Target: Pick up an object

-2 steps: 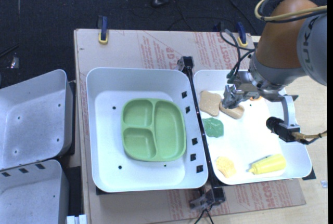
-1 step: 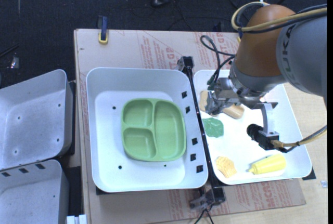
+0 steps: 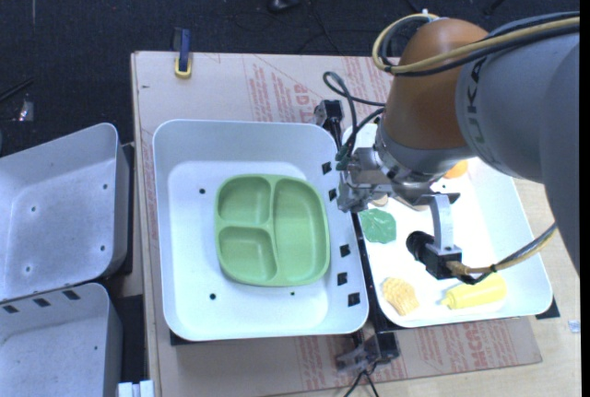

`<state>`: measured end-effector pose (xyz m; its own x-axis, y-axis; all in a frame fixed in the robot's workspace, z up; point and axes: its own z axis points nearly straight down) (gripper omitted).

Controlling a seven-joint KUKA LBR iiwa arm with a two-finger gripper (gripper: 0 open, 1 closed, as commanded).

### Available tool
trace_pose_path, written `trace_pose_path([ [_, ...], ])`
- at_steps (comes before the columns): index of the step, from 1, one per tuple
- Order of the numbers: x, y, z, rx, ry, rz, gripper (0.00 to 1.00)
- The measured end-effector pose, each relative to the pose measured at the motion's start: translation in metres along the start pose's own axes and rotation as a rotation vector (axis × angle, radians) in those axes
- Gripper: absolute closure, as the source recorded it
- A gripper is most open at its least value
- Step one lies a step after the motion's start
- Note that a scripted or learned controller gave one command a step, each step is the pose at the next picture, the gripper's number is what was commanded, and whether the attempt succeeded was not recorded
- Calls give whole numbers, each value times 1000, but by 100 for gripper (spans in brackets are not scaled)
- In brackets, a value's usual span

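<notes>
Camera view: the arm [image 3: 498, 82] is reaching in from the right and hanging over the right bin [image 3: 521, 202], w/ the gripper [image 3: 361, 194] sitting low at that bin's left wall, close to the divider betw. the two bins. Whether the gripper is spread or pressed together: can't tell, the wrist is covering it from this angle. Nothing is visibly pinched in it.

A small green piece [image 3: 378, 226] is lying on the right bin's floor just beside and below the gripper; touching or not, can't tell. It's looking like the likeliest target. Other candidates in the same bin: a ridged yellow piece [image 3: 399, 296] near the front-left corner, a longer yellow lump [image 3: 477, 294] near the front edge, well apart from the gripper, and an orange bit [image 3: 455, 170] peeking out from behind the wrist, mostly hidden.

The left bin [image 3: 184, 202] is holding a green divided plate [image 3: 273, 229], lying flat approx. in the middle, apart from the gripper.

Progress, as a judgement: approach is looking done or nearly so, gripper being down at bin level next to the green piece. Left to do: closing on sth., then lifting it clear. No object is showing as raised off a bin floor, so the pick isn't done yet.
</notes>
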<state>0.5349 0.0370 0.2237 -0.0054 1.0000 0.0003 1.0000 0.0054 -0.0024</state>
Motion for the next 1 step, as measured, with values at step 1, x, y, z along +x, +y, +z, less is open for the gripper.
trace_pose_path([
  [1, 53, -10, 6, 0, 1, -2, 100],
])
